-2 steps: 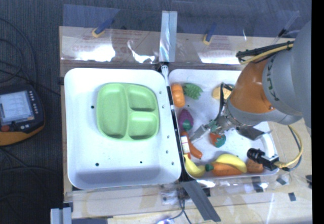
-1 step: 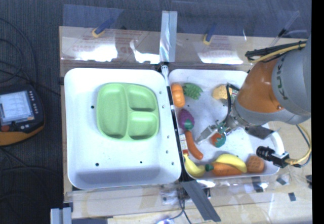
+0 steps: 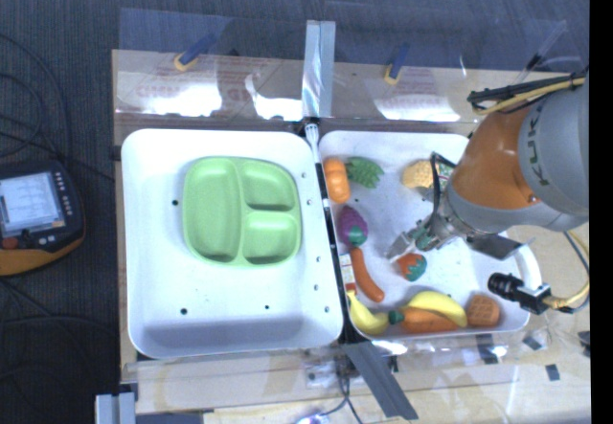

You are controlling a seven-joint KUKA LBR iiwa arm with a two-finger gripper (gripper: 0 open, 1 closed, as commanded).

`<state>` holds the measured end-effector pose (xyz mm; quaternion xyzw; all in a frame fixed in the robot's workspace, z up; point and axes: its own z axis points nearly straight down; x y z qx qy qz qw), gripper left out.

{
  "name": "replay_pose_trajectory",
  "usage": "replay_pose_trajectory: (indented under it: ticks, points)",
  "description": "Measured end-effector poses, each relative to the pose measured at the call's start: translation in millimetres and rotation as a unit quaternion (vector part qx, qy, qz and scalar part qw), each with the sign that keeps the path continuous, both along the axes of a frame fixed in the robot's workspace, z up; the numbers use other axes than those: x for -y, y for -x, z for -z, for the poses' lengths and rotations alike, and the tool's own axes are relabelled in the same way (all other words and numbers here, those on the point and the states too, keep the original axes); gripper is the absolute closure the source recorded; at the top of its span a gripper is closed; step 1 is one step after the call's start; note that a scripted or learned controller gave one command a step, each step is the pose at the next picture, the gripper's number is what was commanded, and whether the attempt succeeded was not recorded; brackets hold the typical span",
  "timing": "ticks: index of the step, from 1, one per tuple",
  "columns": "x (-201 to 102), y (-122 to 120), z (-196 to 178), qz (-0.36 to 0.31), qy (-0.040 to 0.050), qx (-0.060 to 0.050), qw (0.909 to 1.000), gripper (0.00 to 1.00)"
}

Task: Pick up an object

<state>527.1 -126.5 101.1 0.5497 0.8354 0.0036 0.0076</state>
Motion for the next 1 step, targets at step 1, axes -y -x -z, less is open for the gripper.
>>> replay_pose_trajectory:
  ticks: [1]
  points:
    - [-78.2, 30.9, -83.0, 0.164, -0.0023, -0.008, 0.9863, 1.00]
